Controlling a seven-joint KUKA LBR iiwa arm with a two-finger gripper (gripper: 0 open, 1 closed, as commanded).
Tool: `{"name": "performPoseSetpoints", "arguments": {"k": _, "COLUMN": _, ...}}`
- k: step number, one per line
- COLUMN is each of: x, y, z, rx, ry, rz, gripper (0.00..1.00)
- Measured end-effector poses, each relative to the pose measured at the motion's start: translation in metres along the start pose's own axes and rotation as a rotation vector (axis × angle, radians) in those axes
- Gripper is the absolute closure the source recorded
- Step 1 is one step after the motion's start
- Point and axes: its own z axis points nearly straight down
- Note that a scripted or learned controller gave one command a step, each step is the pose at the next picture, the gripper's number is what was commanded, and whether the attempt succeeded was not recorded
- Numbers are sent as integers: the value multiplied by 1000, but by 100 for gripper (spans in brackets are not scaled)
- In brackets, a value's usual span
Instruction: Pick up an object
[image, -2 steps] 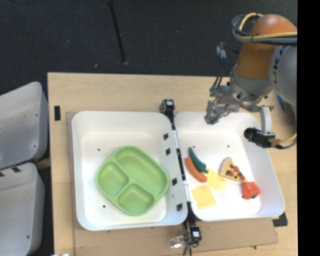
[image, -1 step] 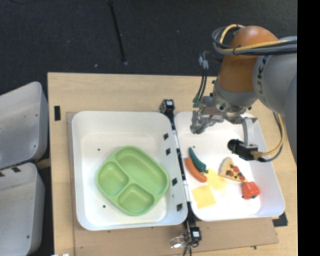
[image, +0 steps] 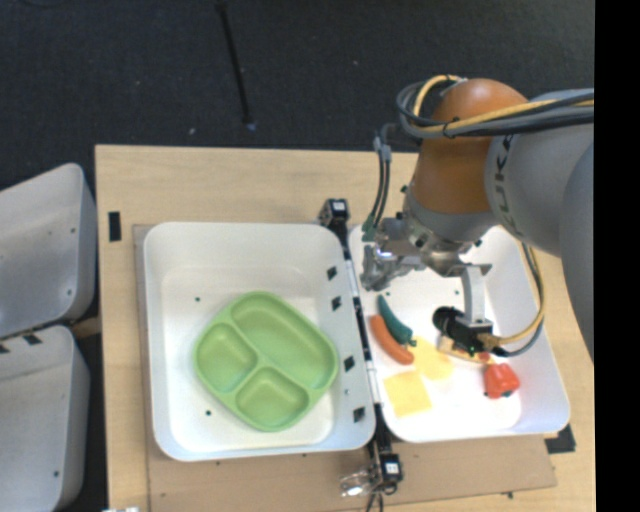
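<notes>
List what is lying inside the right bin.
The right bin holds two yellow squares, an orange piece with a green one, and a red piece. The arm covers its far part.

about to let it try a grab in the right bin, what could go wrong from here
1. The small items lie crowded: the orange carrot-shaped toy touches the dark green curved piece, so a grasp may catch both or knock one aside.
2. The flat yellow squares lie flush on the floor of the white right-hand bin and may slip out of a pinch.
3. The end effector hangs close to the wall between the bins and could hit it when descending.
</notes>
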Motion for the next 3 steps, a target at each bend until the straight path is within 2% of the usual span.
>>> {"name": "performPoseSetpoints", "arguments": {"k": 1, "x": 48, "y": -27, "z": 6, "rx": 0, "ry": 1, "rz": -2, "gripper": 100}}
{"name": "performPoseSetpoints", "arguments": {"k": 2, "x": 92, "y": -48, "z": -18, "rx": -5, "ry": 2, "rz": -4, "gripper": 100}}
{"name": "performPoseSetpoints", "arguments": {"k": 3, "x": 90, "y": -47, "z": -16, "rx": -3, "ry": 1, "rz": 1, "gripper": 0}}
